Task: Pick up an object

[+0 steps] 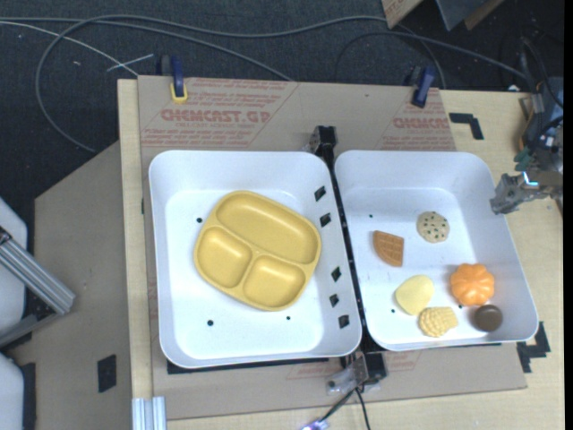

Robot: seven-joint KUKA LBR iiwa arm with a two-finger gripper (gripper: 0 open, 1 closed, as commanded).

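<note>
The right bin [474,173] holds several toy foods: a chocolate-chip cookie [433,227], a tan toast wedge [389,247], a pale yellow lump [414,294], a yellow corn piece [437,321], an orange pumpkin [472,283] and a small brown ball [488,317]. My gripper [512,193] sits at the right bin's upper right rim, outside the food cluster and well apart from the cookie. Nothing shows between its fingers.
The left bin [170,240] holds a yellow divided plate [257,250]. A black clip row runs between the bins. Blue clamps [178,76] hold the cardboard base at the back. Cables lie on the dark floor behind.
</note>
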